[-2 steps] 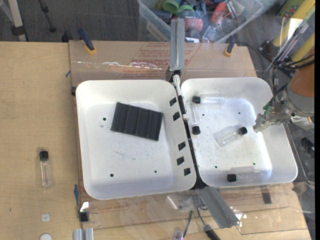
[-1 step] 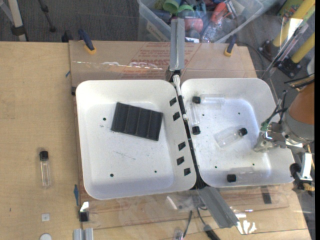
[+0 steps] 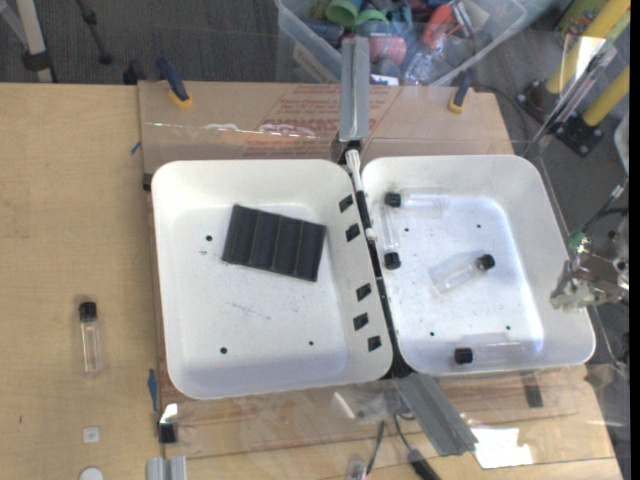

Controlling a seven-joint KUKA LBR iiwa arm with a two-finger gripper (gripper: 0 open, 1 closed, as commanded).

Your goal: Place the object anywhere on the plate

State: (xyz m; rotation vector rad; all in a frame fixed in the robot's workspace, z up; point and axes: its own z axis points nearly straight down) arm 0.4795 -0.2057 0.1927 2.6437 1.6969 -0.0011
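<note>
From above, the dark ribbed rectangular plate [image 3: 275, 242] lies tilted in the left white bin [image 3: 190, 348]. Clear plastic vials with black caps sit in the right white bin [image 3: 530, 183] — one [image 3: 460, 270] near its middle, well apart from the plate. The gripper [image 3: 582, 280] hangs at that bin's right rim; its grasp cannot be told.

Two bins stood side by side on the bench [image 3: 60, 198]. In the left bin [image 3: 180, 358] a ribbed plate [image 3: 274, 243] lay toward the back, slightly tilted. In the right bin [image 3: 530, 183] lay several vials: one [image 3: 415, 200] at the back, one [image 3: 384, 238] along the left wall, one [image 3: 460, 271] near the middle, one [image 3: 490, 350] at the front. Another vial [image 3: 90, 335] lay on the bench left of the bins. A tub [image 3: 400, 13] of items sat behind them.
</note>
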